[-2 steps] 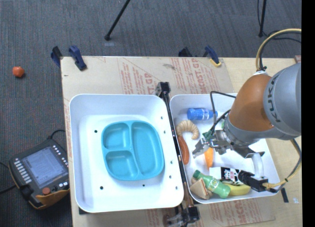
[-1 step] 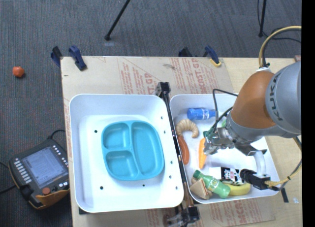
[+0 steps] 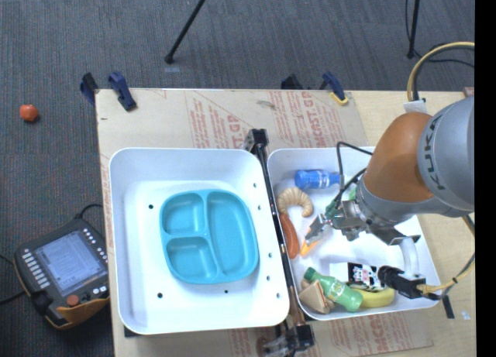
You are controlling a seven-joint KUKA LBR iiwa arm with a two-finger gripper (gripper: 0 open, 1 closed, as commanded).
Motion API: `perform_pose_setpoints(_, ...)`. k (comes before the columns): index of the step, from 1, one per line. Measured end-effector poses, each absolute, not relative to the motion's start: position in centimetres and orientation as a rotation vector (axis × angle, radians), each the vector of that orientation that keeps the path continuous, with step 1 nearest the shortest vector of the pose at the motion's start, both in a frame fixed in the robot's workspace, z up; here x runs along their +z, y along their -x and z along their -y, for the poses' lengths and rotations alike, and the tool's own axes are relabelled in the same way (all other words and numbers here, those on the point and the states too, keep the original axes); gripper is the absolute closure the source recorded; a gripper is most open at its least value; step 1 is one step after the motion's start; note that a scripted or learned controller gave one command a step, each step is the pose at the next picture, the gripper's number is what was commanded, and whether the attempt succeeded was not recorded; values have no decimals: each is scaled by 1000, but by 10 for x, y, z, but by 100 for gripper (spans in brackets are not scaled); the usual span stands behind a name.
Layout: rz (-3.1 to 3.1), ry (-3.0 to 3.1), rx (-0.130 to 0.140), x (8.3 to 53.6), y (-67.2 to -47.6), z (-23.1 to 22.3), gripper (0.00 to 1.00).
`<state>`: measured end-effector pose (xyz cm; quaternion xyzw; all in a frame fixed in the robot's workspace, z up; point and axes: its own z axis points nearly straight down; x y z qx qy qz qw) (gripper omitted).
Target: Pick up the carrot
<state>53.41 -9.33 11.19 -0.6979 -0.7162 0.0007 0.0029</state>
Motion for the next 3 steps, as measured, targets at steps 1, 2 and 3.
perform_pose_setpoints(1,1815,2560,3,87,-552,84,0)
perform_pose_setpoints(2,1518,2744,5,87,-540,81,0)
perform_pose_setpoints(3,1317,2847,4,87,-520,82,0)
